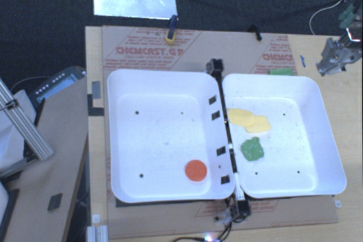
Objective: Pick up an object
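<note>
3 objects (pixel 252 148) are being kept in the bins, well apart from the gripper (pixel 338 55) hovering outside the right bin (pixel 306 184).

The wooden bench (pixel 96 139) carries a printed board (pixel 238 48) with two white bins (pixel 119 122) (pixel 323 116) side by side.

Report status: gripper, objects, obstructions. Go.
Gripper off right bin's far corner, holding nothing. Orange disc in left bin; yellow pieces, green lump right. Nothing covering them.
</note>
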Available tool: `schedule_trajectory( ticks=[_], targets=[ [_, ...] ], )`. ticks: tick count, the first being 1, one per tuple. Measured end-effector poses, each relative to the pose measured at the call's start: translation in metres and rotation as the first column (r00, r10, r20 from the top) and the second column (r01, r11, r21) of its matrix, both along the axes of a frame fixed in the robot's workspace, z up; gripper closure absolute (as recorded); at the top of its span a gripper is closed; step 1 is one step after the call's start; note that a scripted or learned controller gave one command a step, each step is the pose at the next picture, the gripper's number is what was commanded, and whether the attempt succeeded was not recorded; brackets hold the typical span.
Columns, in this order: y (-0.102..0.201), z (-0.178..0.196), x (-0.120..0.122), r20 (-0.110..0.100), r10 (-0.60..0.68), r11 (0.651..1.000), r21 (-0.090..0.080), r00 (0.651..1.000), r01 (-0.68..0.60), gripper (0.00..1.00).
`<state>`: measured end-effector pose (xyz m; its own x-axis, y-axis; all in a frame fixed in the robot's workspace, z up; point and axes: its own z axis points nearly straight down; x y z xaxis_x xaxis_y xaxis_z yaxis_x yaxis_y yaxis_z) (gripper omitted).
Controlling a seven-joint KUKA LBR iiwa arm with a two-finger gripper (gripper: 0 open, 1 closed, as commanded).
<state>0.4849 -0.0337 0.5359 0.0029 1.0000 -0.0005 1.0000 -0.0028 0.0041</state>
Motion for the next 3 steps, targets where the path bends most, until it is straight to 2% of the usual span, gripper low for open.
schedule_trajectory(
  ticks=[1, 2, 3],
  targets=[
    [-0.085, -0.001, 0.001, 0.0, -0.004, 1.0, -0.002, 1.0, 0.004, 1.0],
    [-0.137, -0.001, 0.001, 0.0, -0.001, 1.0, -0.003, 1.0, 0.001, 1.0],
    [-0.175, -0.001, 0.001, 0.0, 0.001, 1.0, -0.003, 1.0, -0.001, 1.0]
  ],
)
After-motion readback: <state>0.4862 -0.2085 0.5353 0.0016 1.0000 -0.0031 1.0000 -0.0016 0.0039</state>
